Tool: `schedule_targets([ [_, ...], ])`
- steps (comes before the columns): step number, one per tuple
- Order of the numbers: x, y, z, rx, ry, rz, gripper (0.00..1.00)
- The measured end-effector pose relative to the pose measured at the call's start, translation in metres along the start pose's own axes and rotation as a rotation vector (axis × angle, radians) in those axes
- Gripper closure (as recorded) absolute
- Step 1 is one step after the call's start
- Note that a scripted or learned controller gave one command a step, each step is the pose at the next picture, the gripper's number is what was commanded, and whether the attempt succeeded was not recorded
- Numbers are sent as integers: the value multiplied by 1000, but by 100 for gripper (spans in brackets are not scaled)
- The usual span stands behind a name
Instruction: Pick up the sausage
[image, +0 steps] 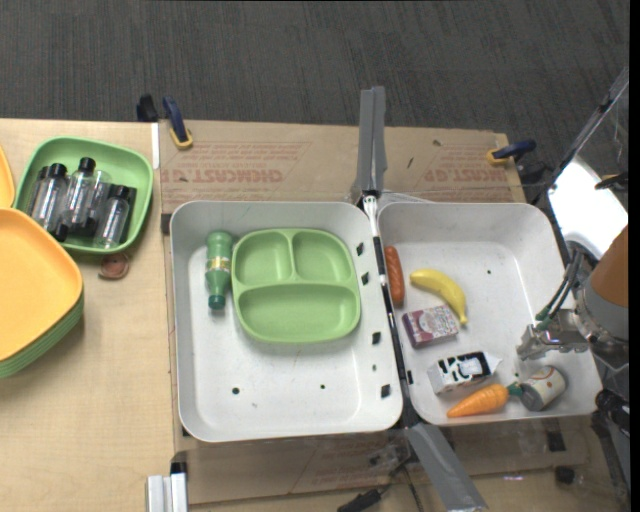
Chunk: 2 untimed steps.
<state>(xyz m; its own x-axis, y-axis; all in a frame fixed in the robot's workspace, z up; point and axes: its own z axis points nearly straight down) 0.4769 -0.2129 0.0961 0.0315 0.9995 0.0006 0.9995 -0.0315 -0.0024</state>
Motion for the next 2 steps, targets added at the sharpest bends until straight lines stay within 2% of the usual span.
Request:
schedule_targets([
  [1, 7, 110, -55, -2, -3, -103, 100],
  [2, -7, 86, -23, -2, -2, -282, 100],
])
